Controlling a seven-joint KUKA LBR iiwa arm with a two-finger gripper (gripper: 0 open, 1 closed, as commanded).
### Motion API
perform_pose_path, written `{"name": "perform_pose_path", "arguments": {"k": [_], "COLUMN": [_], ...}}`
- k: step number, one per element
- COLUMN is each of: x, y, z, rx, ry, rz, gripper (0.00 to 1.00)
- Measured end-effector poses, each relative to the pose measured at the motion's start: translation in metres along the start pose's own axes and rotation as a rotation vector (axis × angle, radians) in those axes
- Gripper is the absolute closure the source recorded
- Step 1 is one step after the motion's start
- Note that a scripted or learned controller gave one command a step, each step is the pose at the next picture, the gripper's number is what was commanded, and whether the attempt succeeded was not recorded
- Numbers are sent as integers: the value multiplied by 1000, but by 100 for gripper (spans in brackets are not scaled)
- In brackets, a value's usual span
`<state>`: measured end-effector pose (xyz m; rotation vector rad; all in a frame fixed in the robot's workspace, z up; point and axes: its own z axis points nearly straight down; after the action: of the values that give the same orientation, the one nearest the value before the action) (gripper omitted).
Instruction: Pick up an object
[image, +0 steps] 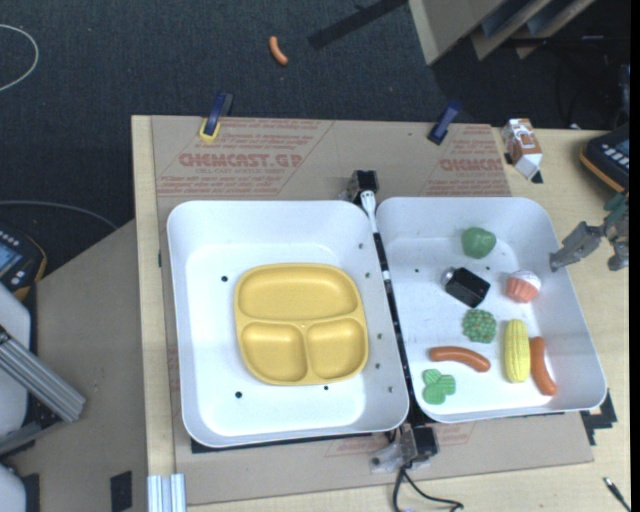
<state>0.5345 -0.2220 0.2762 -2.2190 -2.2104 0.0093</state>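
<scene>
Camera view, cardboard-topped bench (300, 150), dark carpet floor (120, 60), clamps (214, 117)

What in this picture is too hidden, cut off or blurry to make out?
- Gripper: cut off by the camera view's right edge; arm hidden, finger state unclear.
- Black object in the right bin: too small to identify.
- Yellow tray: compartment contents, if any, too faint to see.

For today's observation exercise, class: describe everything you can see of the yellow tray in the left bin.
The yellow tray is a rounded-rectangle dish of smooth, plastic-looking material, pale mustard in colour. Raised ridges divide it into three compartments: one wide one across the far side and two smaller ones side by side nearer the camera. All three hold nothing. It lies flat and upright near the middle of the left bin, resting on its floor, touching nothing else.
</scene>
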Motion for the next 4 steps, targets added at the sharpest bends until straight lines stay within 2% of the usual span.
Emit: {"name": "perform_pose_path", "arguments": {"k": [1, 3, 4], "x": [1, 0, 3], "y": [2, -11, -8], "z": [-6, 87, 150], "rx": [-12, -5, -4], "ry": [-4, 0, 1], "rz": [-4, -3, -4], "gripper": [0, 0, 0]}}
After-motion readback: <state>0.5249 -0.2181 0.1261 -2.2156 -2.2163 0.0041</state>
